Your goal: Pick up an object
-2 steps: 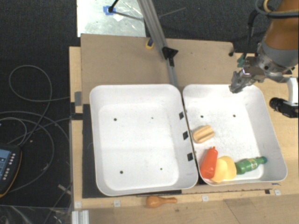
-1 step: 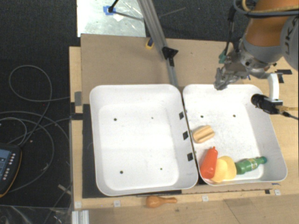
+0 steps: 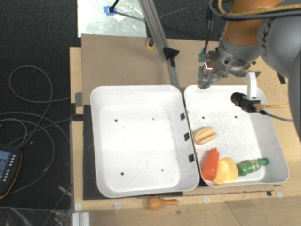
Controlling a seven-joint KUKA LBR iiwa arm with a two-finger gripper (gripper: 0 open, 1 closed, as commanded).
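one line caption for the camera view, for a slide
Gripper at the right bin's far rim; hot dog, red bottle, yellow toy, green bottle inside.

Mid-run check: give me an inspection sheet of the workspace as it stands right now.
Surface: two white bins, left bin, right bin, on a brown bench.
Job's things: hot dog bun, red bottle, yellow piece, green bottle, all in right bin.
Clutter: tan piece on bench in front of the bins.
End effector: above right bin's far edge, nothing visibly held.
Cables: loops on floor.
Surroundings: handheld pendant, tripod leg.
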